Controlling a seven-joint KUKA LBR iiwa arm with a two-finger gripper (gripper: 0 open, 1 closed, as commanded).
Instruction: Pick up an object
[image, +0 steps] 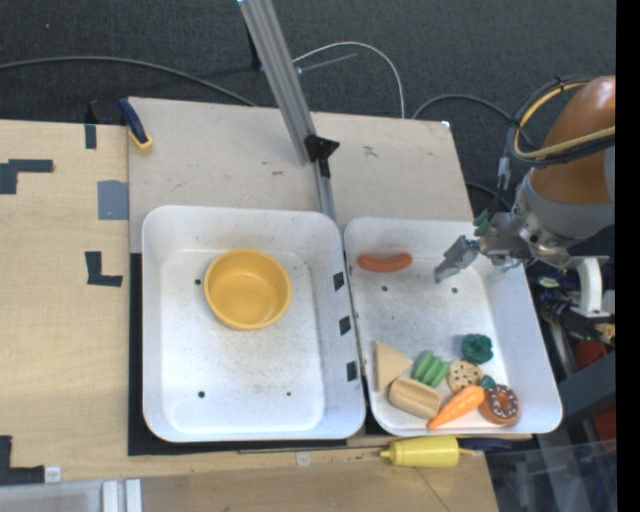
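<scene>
1. Lying nearest the camera, a yellow mustard bottle (424, 453) rests on its side on the desk (60, 300), just outside the front rim of the right bin (520, 300); it sits beyond the bin walls, so it looks poorly placed for a pick.
2. Toy food is crowded into the right bin's front corner: a carrot (456, 406), a bread roll (414, 396), a cheese wedge (391, 357), a green vegetable (431, 367), a cookie (462, 374), a frosted doughnut (499, 403) and a piece of broccoli (477, 347). Several touch or overlap, which I judge makes a clean grasp among them awkward.
3. By contrast, the sausage (384, 262) lies alone near the right bin's back left corner, with bare floor around it, the easiest candidate in my judgement.
4. In the left bin (160, 330), a yellow bowl (248, 288) sits upright towards the back, apart from everything else.
5. Reaching in from the right, the end effector (452, 262) hangs over the back of the right bin, tilted, with nothing seen between its fingers; whether they are apart or together I cannot tell.
6. Relative to it, the sausage lies near, to the left, at about the same depth in the bin, while the food cluster is well apart towards the front.
</scene>
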